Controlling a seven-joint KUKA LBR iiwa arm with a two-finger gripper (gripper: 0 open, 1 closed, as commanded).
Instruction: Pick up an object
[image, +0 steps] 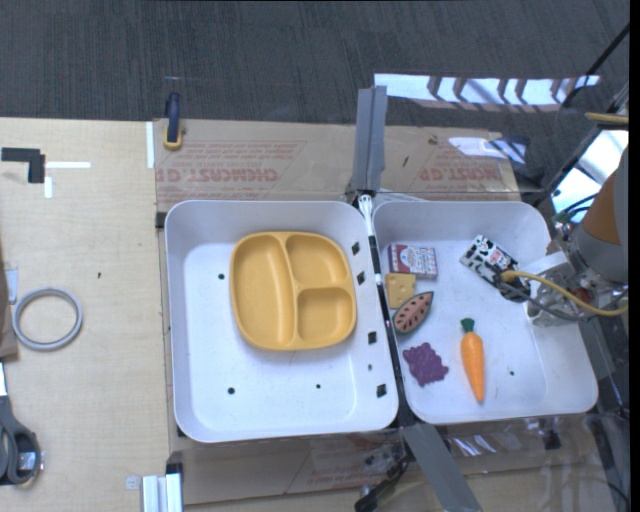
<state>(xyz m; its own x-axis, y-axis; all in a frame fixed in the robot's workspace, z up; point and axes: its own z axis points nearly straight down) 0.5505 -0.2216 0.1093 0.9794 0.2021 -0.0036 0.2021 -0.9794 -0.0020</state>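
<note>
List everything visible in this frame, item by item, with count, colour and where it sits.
bins: 2, white, side by side on the bench
divided plate: 1, yellow, in the left bin
small box: 1, red and white, right bin, upper left
cheese wedge: 1, yellow, right bin, just below the box
oval slice: 1, brown and pink, right bin, below the cheese
grapes: 1 bunch, purple, right bin, lower left
carrot: 1, orange with green top, right bin, lower middle
carton: 1, black and white, right bin, upper right, by the gripper
tape roll: 1, grey, on the bench at far left
arm: 1, grey and orange, at the right edge
gripper: 1, over the right bin's right side
</note>
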